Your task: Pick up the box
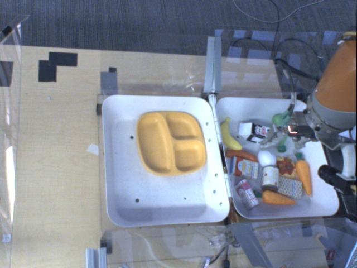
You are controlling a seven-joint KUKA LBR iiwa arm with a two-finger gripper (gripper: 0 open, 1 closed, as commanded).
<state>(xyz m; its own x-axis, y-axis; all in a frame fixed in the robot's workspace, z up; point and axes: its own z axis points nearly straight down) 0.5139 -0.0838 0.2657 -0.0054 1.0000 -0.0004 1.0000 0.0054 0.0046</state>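
The hand (277,139) hangs low over the right white bin (329,208), at ten o'clock from the small patterned cardboard box (290,187), probably lining up; its grip state I cannot tell.

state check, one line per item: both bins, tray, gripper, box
left bin: holds the yellow tray
yellow tray: upright, lying flat, three compartments
right bin: crowded with small items
gripper: low over the right bin, nothing seen held
box: lying in the right bin near its back, not lifted
banana: lying along the bin's left wall
carrot: lying loose
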